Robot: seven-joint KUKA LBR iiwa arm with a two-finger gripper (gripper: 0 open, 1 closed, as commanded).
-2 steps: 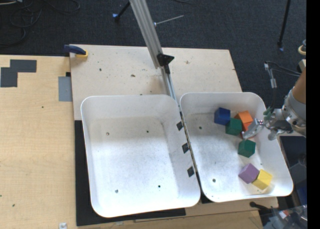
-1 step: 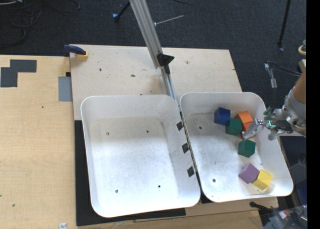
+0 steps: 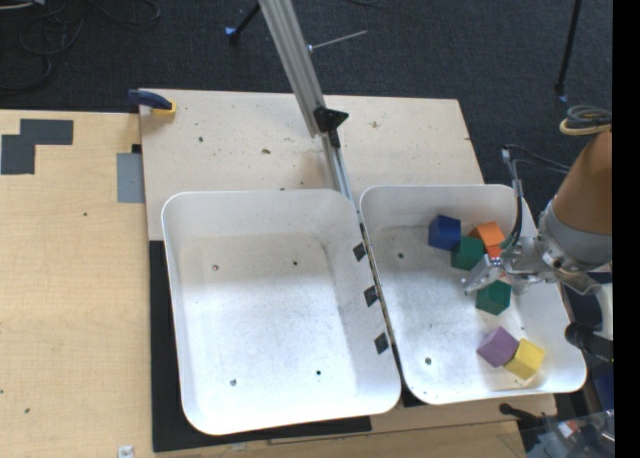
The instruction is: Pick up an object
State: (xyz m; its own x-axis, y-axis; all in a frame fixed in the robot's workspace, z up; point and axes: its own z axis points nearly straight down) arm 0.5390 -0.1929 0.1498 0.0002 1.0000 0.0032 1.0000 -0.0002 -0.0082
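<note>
The table (image 3: 250,136) is pale wood and carries two shallow white bins side by side, with a slanted aluminium rail (image 3: 295,51) rising from behind where they meet. The left bin (image 3: 200,246) shows only its speckled floor. The right bin (image 3: 420,346) holds all the blocks, gathered toward its right half. The arm (image 3: 585,196) enters from the right edge, its orange band above a grey wrist, and reaches down into the right bin. The pincer (image 3: 492,276) sits low among the blocks, just above a dark green block (image 3: 493,298) and beside a second green block (image 3: 466,253); how far apart its fingers stand cannot be told. An orange block (image 3: 490,237) lies just behind it, a blue block (image 3: 444,232) to the left. Nearer the front rim, a purple block (image 3: 497,347) touches a yellow block (image 3: 526,358).
</note>
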